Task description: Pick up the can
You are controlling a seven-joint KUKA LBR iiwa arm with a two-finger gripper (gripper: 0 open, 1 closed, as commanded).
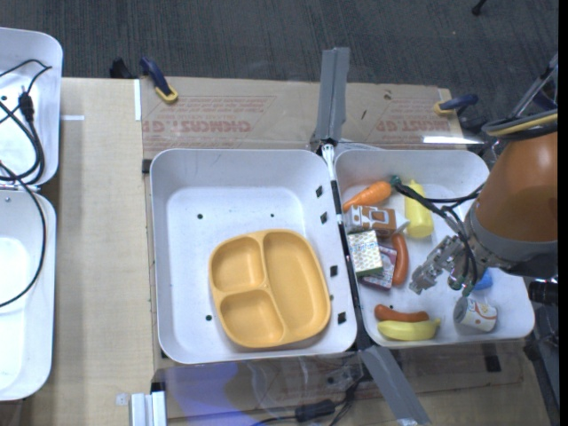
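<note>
A grey robot arm [524, 193] with an orange band is reaching in from the right over the right-hand white bin [510, 327], its gripper [441, 269] hanging above the bin floor among toy groceries; its fingers are showing nothing between them, and whether they are parted or closed cannot be told. The can [475, 313] is lying near the bin's front right corner, just beside the gripper and apart from it. In the left bin [169, 238], a yellow divided plate [266, 287] is sitting alone.
</note>
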